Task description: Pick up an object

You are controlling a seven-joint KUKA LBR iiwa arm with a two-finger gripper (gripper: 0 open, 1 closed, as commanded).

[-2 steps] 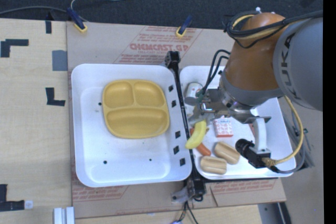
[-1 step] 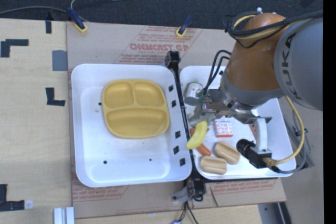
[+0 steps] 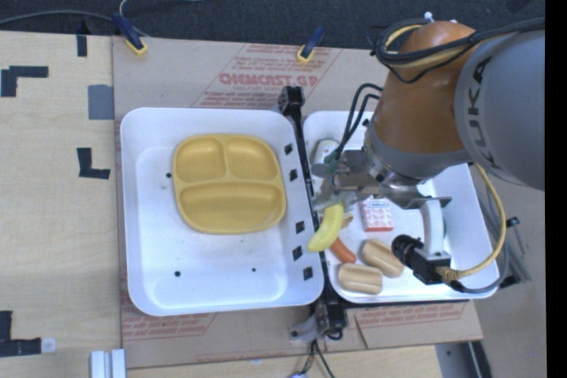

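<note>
In the right bin [image 3: 474, 190], a yellow banana [image 3: 326, 228] lies tilted against the left wall. My gripper [image 3: 337, 189] hangs just above the banana's upper end, at the bin's left side, and the arm's grey and orange wrist [image 3: 416, 102] hides most of it. An orange carrot-like piece [image 3: 343, 252] lies just below the banana. Two tan bread rolls [image 3: 381, 257] [image 3: 360, 279] rest near the front edge. A small red and white box [image 3: 377, 214] sits beside the gripper's right side.
The left bin [image 3: 146, 217] holds a yellow divided plate [image 3: 229, 183]. A black divider strip [image 3: 301, 173] runs between the bins. A yellow cable [image 3: 496, 252] and a black fitting [image 3: 415, 254] hang from the arm over the right bin's front right.
</note>
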